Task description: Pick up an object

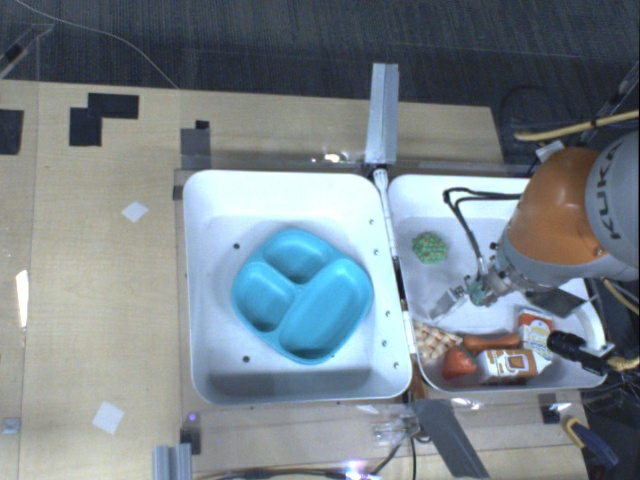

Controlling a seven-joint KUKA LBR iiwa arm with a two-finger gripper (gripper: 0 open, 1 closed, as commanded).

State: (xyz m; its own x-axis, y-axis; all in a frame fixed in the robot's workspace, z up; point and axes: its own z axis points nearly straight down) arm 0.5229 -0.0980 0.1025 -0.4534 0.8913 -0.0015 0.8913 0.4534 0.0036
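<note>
My gripper [464, 295] hangs low over the middle of the right bin [500, 190], under the arm's orange band [556, 213]. A green bumpy ball [430, 247] lies up and to its left, apart from it. Along the bin's front lie a beige lumpy piece [432, 340], a red tomato-like item [458, 363], a brown sausage [490, 342], an orange-brown carton [512, 365] and a small white and orange packet [535, 328]. Nothing shows in the gripper's grasp.
The left bin [215, 368] holds a blue divided plate [302, 293]. A metal divider [392, 258] runs between the bins. A black cable [462, 208] loops over the right bin's back part. The wooden bench [90, 298] spreads to the left.
</note>
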